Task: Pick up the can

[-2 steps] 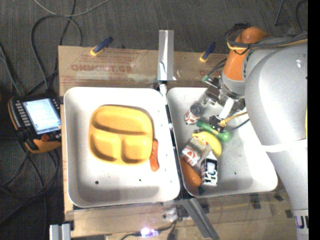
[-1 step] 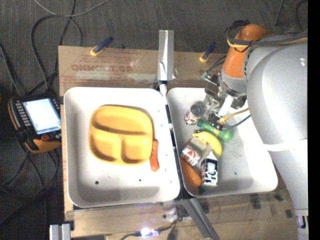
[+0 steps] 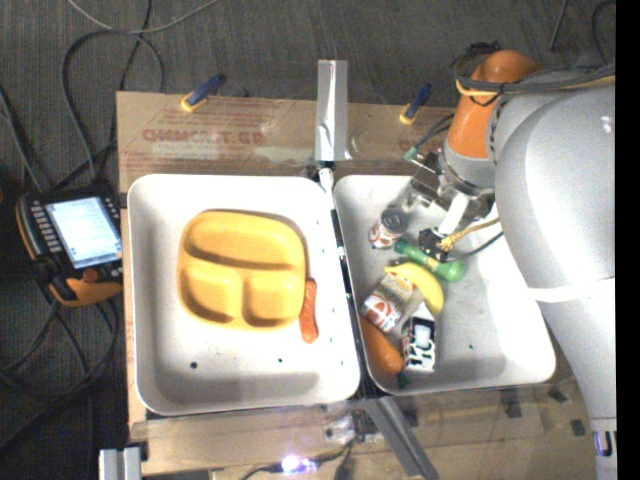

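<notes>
In right bin [image 3: 520, 363], gripper [image 3: 400, 213] sits low near the back-left corner, just beside a small red-and-white can [image 3: 381, 235]; can't tell jaw state. A second red-white can [image 3: 383, 312] lies lower, touching banana [image 3: 422, 281], near orange carrot-like piece [image 3: 382, 349] and black-white carton [image 3: 421, 342]. Left bin [image 3: 150, 268] holds yellow divided tray [image 3: 243, 267] with orange sausage-like item [image 3: 309, 310] beside it.

Dark grey carpet [image 3: 250, 28], black cables [image 3: 90, 43], handheld control pendant [image 3: 75, 233] at left
</notes>
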### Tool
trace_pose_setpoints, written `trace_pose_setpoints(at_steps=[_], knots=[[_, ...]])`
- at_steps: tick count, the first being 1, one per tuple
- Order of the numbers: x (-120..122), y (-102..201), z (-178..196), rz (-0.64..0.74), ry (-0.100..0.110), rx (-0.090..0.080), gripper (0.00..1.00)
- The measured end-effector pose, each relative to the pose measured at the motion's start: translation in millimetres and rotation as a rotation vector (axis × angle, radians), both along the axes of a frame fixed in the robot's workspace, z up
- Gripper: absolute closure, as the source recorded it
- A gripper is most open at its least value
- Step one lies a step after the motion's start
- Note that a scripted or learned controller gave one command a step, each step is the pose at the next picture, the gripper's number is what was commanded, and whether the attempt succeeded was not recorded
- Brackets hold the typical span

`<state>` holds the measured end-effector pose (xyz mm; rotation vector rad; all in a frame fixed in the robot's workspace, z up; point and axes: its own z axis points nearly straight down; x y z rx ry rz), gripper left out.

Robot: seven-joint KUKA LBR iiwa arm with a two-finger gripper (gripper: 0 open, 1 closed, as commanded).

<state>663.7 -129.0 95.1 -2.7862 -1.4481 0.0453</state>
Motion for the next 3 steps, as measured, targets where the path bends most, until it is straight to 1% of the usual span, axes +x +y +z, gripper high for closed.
trace_pose_setpoints(at_steps=[1,2,3], knots=[[0.6,0.4,6.9,0.002,0.002,-0.002,1.0],[0.6,0.0,7.0,0.002,0.002,-0.004,0.0],[-0.1,0.1,13.5,0.004,0.011,-0.005,1.0]])
